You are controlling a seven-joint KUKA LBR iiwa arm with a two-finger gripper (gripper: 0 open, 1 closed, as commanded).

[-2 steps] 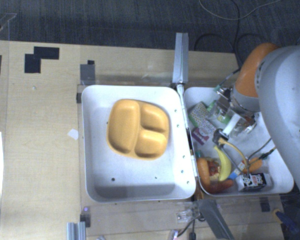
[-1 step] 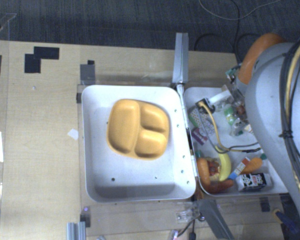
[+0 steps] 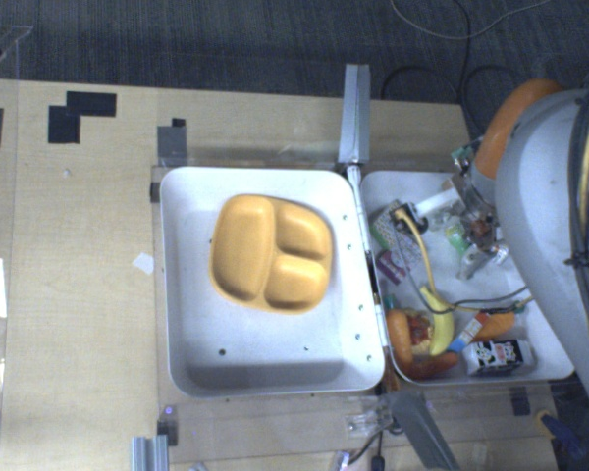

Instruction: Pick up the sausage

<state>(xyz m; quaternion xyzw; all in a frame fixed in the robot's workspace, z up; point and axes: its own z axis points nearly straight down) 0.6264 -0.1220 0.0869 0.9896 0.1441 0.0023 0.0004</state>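
Note:
The sausage [image 3: 424, 365], reddish-brown, lies in the front left corner of the right bin [image 3: 555, 369], partly under a yellow banana [image 3: 438, 328]. Beside it at the left is an orange-red piece [image 3: 401, 332]; I cannot tell whether it belongs to the sausage. My gripper [image 3: 482, 260] hangs over the back right part of this bin, well behind and to the right of the sausage. Its metal fingers stand apart with nothing between them.
The left bin [image 3: 187, 361] holds a yellow three-compartment dish [image 3: 271, 252]. In the right bin lie a small black-and-white box [image 3: 495, 356], an orange stick [image 3: 498, 322], a printed packet [image 3: 397, 255] and greenish bits [image 3: 455, 234]. The grey arm [image 3: 555, 234] covers the bin's right side.

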